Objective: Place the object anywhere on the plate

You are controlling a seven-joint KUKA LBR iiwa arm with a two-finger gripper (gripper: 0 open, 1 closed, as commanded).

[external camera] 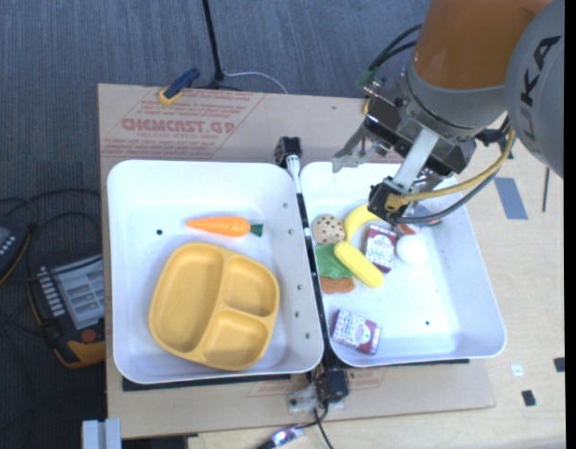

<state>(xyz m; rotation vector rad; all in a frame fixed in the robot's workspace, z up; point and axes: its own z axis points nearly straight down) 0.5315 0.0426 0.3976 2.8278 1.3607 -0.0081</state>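
Gripper (365,153) above right bin (486,299), grip state unclear, one yellow plate (211,337), one carrot (218,224), two maroon packets (380,248).

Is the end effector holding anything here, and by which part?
Cannot be told: the end effector hangs over the toys in the right bin, its tip obscured.

You've got two white bins (138,204) (456,297), one divided plate (190,288), one carrot (218,224), two maroon packets (380,248) (355,331), two yellow toy foods (356,221) (360,264), one cookie (327,229).
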